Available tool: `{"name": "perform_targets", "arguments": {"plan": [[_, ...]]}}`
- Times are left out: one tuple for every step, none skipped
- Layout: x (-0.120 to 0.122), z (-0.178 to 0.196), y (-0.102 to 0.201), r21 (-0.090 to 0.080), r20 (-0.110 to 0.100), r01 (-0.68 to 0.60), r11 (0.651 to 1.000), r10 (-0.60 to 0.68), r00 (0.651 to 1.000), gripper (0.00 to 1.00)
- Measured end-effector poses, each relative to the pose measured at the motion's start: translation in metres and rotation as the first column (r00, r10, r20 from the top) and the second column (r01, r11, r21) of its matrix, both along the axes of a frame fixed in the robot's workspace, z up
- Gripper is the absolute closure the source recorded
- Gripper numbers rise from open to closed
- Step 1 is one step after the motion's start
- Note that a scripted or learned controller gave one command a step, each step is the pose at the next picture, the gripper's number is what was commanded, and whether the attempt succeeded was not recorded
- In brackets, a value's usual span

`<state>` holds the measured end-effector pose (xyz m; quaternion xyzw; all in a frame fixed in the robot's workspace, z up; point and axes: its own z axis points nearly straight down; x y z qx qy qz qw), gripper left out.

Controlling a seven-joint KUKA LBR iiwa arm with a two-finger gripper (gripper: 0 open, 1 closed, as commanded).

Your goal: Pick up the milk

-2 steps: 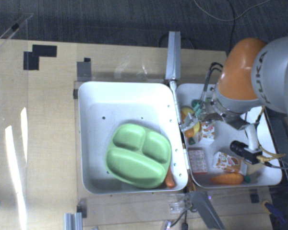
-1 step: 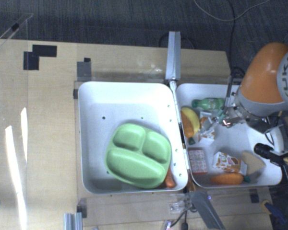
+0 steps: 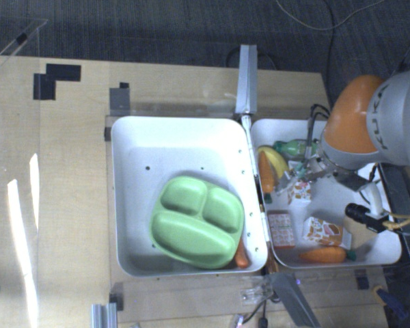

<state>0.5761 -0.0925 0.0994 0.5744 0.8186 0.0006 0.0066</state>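
Gripper (image 3: 306, 171) low over the right bin (image 3: 389, 255) beside a small milk carton (image 3: 301, 190), grip state impossible to tell, carton lying flat near the bin's middle, long axis running near-to-far, green divided tray (image 3: 197, 221) in the left bin (image 3: 133, 203), banana (image 3: 273, 161) nearby.

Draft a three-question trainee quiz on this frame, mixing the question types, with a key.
1. True or false: the green tray lies in the right bin.
2. Which lies against the right bin's near wall? A) orange carrot B) banana C) green bottle
3. Fill in: the gripper hangs over the ___ bin.

Key: 1 false, it lies in the left bin; 2 A; 3 right.
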Motion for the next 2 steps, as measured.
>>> {"name": "perform_targets", "arguments": {"plan": [[0.003,0.012,0.003,0.002,0.008,-0.007,1.000,0.007,1.000,1.00],[0.079,0.087,0.048,0.007,-0.005,0.128,0.992,-0.127,0.992,1.00]]}}
